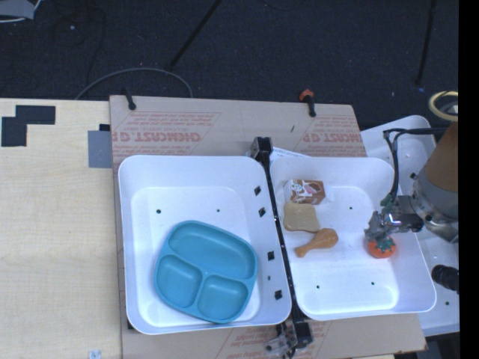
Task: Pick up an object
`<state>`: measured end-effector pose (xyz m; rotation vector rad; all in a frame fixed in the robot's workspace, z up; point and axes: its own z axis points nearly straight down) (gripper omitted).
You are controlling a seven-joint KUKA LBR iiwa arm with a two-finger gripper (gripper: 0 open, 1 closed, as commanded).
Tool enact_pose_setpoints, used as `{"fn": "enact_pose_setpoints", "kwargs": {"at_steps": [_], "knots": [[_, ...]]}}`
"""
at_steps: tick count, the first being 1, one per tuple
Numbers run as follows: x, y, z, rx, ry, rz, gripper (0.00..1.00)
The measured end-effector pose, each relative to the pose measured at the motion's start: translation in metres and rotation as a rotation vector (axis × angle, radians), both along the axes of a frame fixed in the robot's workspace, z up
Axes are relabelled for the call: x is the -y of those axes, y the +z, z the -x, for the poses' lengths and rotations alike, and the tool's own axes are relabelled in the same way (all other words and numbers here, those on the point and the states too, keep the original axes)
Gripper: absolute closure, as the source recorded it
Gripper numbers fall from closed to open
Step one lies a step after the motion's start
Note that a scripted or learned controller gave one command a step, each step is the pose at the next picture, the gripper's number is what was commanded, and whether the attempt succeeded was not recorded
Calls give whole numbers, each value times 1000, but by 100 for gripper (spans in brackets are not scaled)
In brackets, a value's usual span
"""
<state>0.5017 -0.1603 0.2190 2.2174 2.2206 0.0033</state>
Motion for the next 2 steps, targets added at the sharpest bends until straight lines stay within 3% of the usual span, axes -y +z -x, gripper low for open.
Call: {"fn": "enact_pose_setpoints", "kwargs": {"at_steps": [1, 2], "knots": [[1, 20, -1, -4, 0, -1, 100], [-57, 17, -12, -7, 4, -4, 100]]}}
